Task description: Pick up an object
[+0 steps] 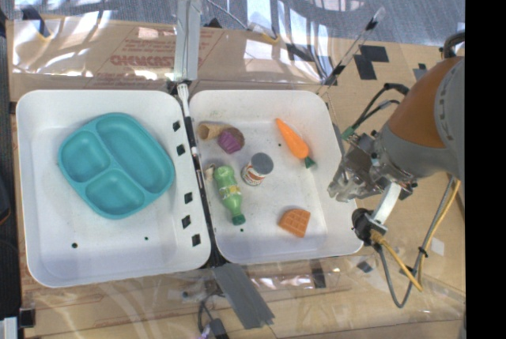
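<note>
Right bin (237,250): toys crowd its centre and nine o'clock side, open floor along twelve and six o'clock. Left bin (47,250): teal plate (116,164) fills the middle.

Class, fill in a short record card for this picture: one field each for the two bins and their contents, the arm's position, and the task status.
left bin: holds a teal divided plate
right bin: holds a carrot, green bottle, small can, waffle piece, purple ice cream cone
arm: gripper sits at the right bin's right rim, outside the toys
contact: gripper touches none of the toys
task status: nothing picked up yet; all five toys lie on the bin floor
</note>
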Robot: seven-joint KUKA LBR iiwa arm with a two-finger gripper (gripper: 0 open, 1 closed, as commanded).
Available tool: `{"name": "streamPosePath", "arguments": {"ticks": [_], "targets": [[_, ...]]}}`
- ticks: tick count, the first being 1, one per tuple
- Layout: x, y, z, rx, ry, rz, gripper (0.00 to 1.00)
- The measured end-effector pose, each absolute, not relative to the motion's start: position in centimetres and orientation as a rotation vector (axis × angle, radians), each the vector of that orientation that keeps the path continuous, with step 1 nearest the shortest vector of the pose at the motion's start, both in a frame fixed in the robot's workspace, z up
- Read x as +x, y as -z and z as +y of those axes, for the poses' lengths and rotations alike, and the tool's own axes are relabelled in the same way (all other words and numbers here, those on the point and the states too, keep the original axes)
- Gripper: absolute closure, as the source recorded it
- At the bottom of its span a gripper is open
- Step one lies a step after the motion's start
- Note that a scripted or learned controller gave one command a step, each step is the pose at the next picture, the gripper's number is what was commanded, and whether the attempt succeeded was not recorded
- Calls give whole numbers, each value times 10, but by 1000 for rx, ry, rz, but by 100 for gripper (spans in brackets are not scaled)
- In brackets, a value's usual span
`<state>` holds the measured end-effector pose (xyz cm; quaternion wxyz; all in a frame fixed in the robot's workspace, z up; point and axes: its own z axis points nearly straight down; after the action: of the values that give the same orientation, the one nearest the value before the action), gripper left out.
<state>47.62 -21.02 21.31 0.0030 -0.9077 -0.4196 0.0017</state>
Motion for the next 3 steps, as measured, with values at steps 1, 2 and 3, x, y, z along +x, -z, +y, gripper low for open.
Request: {"name": "streamPosePath", "arguments": {"ticks": [1, 2, 3], "targets": [[477, -250, -197, -3024, -3, -846, 100], [486, -249, -203, -3122, -6, -332, 100], [479, -221, -210, -3064, -7, -669, 100]]}}
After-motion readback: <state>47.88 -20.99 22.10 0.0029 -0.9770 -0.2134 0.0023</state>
